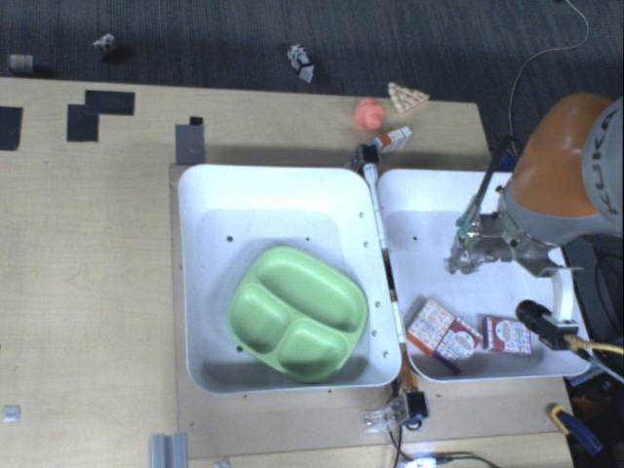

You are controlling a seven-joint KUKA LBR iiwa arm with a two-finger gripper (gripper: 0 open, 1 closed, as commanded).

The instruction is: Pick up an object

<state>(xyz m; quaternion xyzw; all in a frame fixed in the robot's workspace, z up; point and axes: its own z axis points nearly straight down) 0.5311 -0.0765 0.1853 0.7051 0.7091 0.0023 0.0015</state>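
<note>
This is a robotics lab — a test cell, not a home or shop. A pale wooden bench stands on dark carpet and bears two white bins side by side. An industrial arm reaches in, loose cables trail nearby, and small toy props lie scattered — test clutter.

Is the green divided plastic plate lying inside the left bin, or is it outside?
Inside. The green divided plastic plate lies within the walls of the left white bin, its compartments facing up.
</note>
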